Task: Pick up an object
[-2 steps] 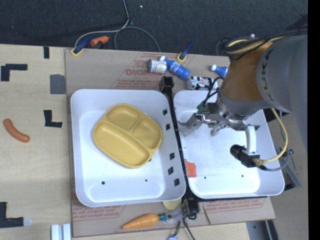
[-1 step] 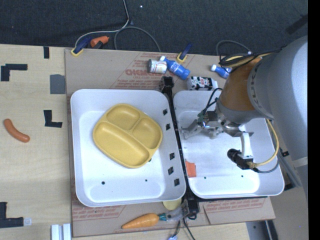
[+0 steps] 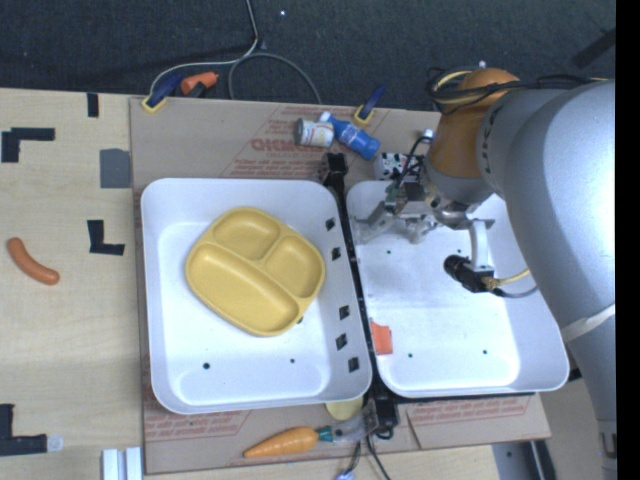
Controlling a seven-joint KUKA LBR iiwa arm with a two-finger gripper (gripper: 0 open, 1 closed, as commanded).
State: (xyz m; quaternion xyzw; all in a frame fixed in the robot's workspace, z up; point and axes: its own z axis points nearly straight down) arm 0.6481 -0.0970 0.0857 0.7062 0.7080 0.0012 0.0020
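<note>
The gripper (image 3: 385, 215), finger state untellable, is hovering right of the yellow tray (image 3: 256, 268); aiming squarely matters

Smooth yellow plastic tray (image 3: 256, 268) in glossy white bin (image 3: 165, 208); matt cardboard (image 3: 200, 138) beneath.

A robotics lab bench: cardboard-lined wooden top (image 3: 70, 318), two white bins (image 3: 160, 208), trailing cables (image 3: 262, 53), grey arm (image 3: 560, 198).

red print on cardboard sheet (image 3: 262, 146) under bins, too blurred to read, no other legible txt
</note>
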